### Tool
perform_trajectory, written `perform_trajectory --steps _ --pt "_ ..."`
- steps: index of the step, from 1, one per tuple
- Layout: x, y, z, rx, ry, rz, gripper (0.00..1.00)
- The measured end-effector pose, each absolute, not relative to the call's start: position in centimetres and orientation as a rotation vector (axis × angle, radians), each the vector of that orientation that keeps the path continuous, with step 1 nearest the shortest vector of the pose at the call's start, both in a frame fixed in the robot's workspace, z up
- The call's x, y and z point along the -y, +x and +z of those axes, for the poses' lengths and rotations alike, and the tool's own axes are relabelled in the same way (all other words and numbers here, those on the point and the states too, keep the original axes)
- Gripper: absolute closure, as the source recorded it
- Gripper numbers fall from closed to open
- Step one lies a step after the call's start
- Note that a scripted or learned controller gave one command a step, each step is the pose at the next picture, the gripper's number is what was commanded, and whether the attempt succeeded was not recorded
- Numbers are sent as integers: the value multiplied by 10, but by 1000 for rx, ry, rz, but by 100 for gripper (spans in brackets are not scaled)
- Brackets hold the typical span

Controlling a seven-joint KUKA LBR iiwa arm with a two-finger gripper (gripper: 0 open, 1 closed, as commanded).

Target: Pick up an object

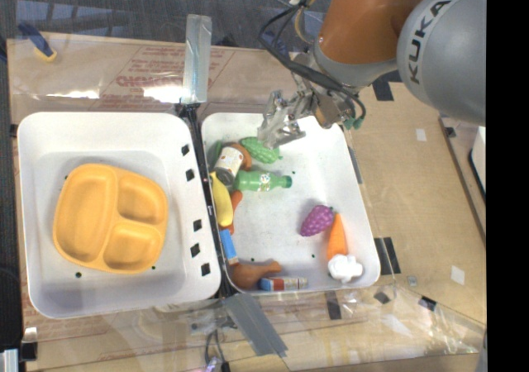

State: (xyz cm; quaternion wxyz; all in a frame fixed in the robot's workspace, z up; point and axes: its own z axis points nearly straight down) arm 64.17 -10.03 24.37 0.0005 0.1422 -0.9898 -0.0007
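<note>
the jaws stand parted, nothing between them. the gripper [279,126] hangs at about twelve o'clock of the right bin [351,188], its metal fingertips just above a small green toy [259,149] lying near the bin's back wall.

crowded round that toy, toward nine o'clock of the bin: a small bottle with a white label [228,161], a green bottle [263,182] on its side, and a yellow banana [221,201] along the left wall. at six o'clock lie a brown piece [252,271] and a marker-like stick [281,283]. toward four o'clock sit a purple grape bunch [316,220], an orange carrot [336,236] and a small white thing [345,267], well apart from the gripper.

the left bin [50,135] holds a yellow divided plate [110,218]. both bins rest on a brown bench [417,197] under clear plastic sheeting, with grey tape at the seam between them. the grey arm [438,40] with its orange band [364,15] enters from two o'clock.
</note>
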Motion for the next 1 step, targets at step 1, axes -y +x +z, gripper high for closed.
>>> perform_trajectory --steps 1 --pt "21 639 238 3124 331 -2 100"
